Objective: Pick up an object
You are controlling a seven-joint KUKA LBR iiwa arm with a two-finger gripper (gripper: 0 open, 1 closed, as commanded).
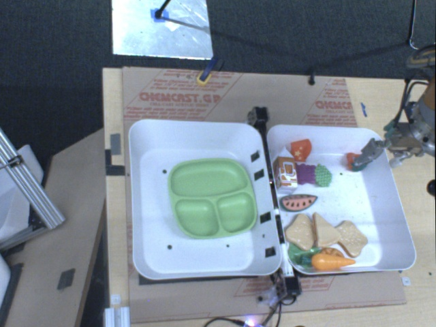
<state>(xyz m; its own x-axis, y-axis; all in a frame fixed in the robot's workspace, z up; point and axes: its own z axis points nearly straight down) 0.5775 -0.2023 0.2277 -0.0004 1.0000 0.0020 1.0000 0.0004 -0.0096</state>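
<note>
The gripper is seen at the right bin's upper right area, its grey fingers slanted down and to the left from the wrist at the picture's right edge. Whether the fingers are apart or together cannot be told. A small red piece lies just beside the fingertips, at their left; contact between the two cannot be made out, and the piece is not seen held.

The rest of the toy food is gathered along the right bin's left half. A red-orange piece is placed near the top. Below it a small printed carton is found, with a purple piece and a knobbly green piece touching in a row at its right. A watermelon slice, red with dark seeds and a green rind, lies under these. Three tan, bread-like slices are set side by side lower down, and an orange carrot rests on something green at the bottom edge.

The left bin is occupied by one pale green plate, smooth, with rounded corners, divided into one large and two small compartments.

Both bins are shallow, white and glossy, and are joined by black clips. They rest on a brown cardboard sheet printed in red.
</note>
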